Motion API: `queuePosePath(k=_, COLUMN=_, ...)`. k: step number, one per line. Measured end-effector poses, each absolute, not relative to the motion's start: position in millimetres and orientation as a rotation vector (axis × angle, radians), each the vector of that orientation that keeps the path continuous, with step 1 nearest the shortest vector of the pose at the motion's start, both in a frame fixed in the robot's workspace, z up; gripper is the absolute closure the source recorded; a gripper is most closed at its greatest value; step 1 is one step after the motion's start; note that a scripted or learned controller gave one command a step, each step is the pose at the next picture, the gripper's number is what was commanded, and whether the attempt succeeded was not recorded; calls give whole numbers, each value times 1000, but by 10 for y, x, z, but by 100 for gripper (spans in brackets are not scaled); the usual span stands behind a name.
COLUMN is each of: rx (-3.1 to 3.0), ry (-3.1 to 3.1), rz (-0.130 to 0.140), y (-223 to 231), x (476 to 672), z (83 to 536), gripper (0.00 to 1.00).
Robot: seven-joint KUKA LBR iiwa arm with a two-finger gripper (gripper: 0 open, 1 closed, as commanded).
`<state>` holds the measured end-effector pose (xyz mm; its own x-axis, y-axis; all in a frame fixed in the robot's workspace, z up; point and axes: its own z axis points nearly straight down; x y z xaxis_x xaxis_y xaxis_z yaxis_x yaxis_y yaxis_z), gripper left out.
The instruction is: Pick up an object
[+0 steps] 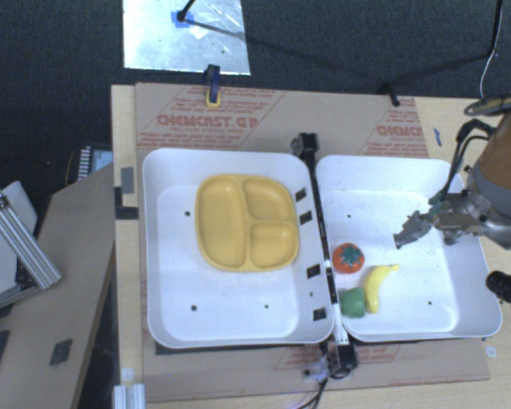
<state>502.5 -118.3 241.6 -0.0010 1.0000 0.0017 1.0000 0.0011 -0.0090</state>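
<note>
The bench holds two white bins side by side. The left bin [166,313] has a yellow plate [245,222] in it. The plate has three parts and lies flat in the middle of that bin, a bit nearer the far edge.

The right bin [409,181] holds three small toy foods. They sit together near its near left corner. A red tomato [348,258] with a green top is close to the bin's left edge. A yellow banana [377,285] lies just to the right of the tomato and a little nearer the near edge. A small green thing [353,302] sits just beside the banana, on its left, close to the near left corner. It is too small to tell what it is.

The grey arm [498,181] comes in over the right edge of the right bin. Its gripper [411,231] is over the middle of that bin, pointing toward the left. It is apart from the three toys, above and to the right of the tomato. Nothing is between its fingers. I cannot tell if the jaws are open or closed, because they look dark and blurry.
</note>
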Motion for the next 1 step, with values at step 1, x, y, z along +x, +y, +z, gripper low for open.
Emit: queuePosePath(k=1, rx=-2218, ry=-2226, rz=-2, y=-1182, x=5047, z=2466, gripper=0)
